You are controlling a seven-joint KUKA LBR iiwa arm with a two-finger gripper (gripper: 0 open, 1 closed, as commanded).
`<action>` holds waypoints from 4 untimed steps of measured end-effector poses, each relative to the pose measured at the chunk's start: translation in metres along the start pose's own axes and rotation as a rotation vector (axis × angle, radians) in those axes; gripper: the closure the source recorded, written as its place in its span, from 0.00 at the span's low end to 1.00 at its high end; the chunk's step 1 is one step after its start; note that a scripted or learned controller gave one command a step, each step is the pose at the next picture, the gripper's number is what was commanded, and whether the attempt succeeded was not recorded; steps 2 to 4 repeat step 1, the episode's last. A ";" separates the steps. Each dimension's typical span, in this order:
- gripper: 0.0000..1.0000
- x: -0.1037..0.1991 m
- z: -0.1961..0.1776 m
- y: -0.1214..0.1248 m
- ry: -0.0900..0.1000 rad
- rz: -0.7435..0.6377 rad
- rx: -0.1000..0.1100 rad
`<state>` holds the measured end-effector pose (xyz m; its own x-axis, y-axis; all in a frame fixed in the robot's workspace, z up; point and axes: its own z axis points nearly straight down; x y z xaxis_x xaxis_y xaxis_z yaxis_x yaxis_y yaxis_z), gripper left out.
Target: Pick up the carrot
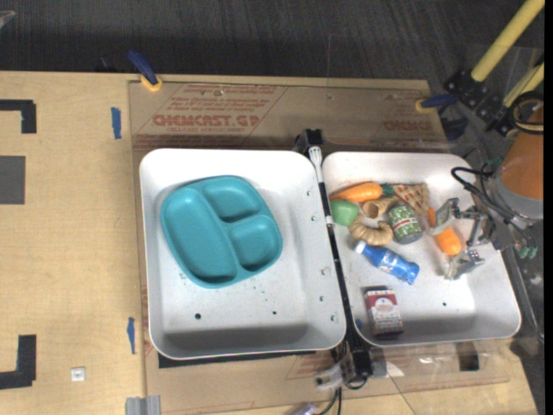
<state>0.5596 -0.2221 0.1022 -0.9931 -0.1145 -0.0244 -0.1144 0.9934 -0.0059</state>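
The carrot (361, 191), orange with a green leafy end, lies at the back left of the right bin (492, 305), beside a green toy (344, 213). My gripper (453, 237) hangs over the right side of that bin, well to the right of the carrot. Its fingers stand open, one toward the back and one toward the front. A small orange piece (448, 241) sits in the gap between them; I cannot tell whether they touch it.
Around the carrot lie a waffle-like piece (414, 197), a green can (403, 223), a tan ring-shaped toy (371, 230), a blue bottle (390, 264) and a red box (383, 309). The left bin (164, 318) holds a teal divided plate (221, 229).
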 end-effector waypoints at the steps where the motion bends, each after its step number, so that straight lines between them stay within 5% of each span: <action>1: 1.00 -0.003 -0.012 0.000 -0.010 0.000 0.003; 4: 1.00 -0.003 -0.012 0.000 -0.010 0.000 0.003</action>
